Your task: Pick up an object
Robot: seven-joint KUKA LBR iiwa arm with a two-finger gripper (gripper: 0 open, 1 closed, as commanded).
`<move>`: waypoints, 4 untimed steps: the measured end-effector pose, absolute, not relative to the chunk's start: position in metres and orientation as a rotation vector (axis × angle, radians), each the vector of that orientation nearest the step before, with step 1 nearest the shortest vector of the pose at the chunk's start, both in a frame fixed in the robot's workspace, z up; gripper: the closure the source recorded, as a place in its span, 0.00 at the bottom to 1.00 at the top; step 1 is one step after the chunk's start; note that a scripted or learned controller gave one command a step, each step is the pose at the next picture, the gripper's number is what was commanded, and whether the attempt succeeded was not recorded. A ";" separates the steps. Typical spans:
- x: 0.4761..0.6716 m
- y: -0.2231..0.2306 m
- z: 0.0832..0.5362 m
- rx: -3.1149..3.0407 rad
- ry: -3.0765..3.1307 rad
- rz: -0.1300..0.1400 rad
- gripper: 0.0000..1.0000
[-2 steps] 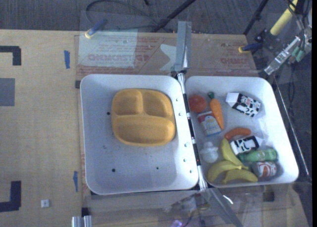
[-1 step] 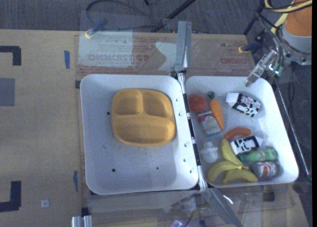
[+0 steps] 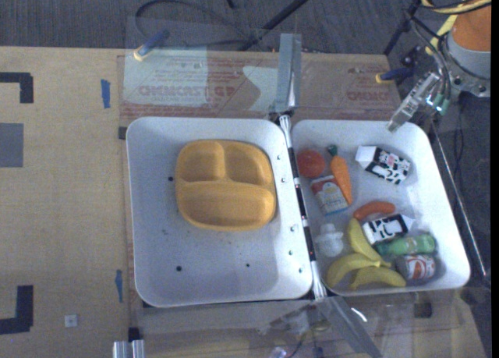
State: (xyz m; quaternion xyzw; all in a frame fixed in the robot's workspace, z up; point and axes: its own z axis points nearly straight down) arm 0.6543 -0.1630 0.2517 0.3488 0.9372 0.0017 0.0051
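Bench: one, bearing two shallow white bins side by side.

Left bin: holds one yellow divided plate, three compartments, lying flat in the upper middle.

Right bin: holds the loose objects, any of which could serve as the object to pick. Count: two bananas touching at the near edge; one carrot; one tomato just beside the carrot; two small black-and-white cartons, one near the far wall, one mid-bin; one green bottle on its side; one red-and-white can in the near right corner; one small labelled packet; one orange-red piece, kind unclear; one pale item, too indistinct to name.

Arm: one, at the upper right.

Gripper: above the far right corner of the right bin, apart from every object. Its spread cannot be told from this view; nothing is seen between its tips.

Progress, by judgement: no object lifted. Approach, grasp and lift all remain.
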 end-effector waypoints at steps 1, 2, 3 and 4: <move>0.656 -0.163 0.264 1.091 2.926 0.009 1.00; 0.658 -0.163 0.276 1.088 2.916 0.013 1.00; 0.659 -0.163 0.288 1.086 2.906 0.017 1.00; 0.661 -0.164 0.301 1.083 2.896 0.022 1.00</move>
